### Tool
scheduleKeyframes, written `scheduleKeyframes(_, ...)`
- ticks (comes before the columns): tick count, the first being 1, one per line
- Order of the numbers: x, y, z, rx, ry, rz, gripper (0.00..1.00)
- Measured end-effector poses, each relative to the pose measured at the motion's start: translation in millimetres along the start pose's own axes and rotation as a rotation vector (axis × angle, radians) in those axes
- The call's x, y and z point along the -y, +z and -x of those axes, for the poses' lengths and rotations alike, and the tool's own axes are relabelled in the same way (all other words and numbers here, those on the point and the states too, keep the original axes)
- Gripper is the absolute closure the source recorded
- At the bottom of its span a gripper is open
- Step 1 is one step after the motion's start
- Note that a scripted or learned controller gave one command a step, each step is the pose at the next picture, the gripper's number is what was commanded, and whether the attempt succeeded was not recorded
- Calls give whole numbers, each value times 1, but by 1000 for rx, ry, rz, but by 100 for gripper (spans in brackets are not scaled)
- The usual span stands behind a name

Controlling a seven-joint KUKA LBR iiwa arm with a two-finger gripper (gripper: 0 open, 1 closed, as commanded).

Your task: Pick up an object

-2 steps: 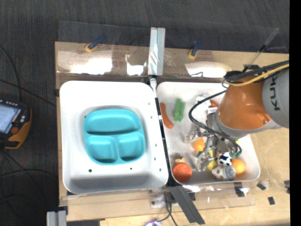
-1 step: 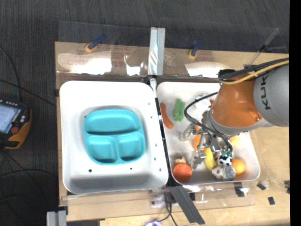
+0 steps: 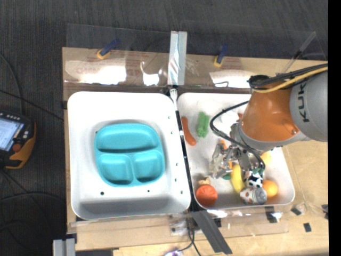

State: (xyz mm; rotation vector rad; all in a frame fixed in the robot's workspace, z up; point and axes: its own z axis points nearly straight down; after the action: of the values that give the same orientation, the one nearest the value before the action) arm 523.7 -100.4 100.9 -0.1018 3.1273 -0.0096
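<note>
The tool (image 3: 234, 167) is hanging over the right bin (image 3: 283, 167) above a yellow banana (image 3: 236, 179); its grip is unclear. "KU" is showing on the arm (image 3: 309, 108). The left bin (image 3: 80, 143) is holding a teal tray (image 3: 129, 152).

**A robotics lab bench**

A grey KUKA arm (image 3: 314, 111) with an orange band reaches over a plywood surface (image 3: 309, 159) bearing two white bins (image 3: 80, 143). Clamps (image 3: 108, 48) hold clear sheeting, cables trail, and a teach pendant (image 3: 13, 137) lies on dark carpet.
</note>
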Motion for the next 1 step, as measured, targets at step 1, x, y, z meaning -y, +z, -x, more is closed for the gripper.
scheduleKeyframes(1,0,0,0,0,0,0,0)
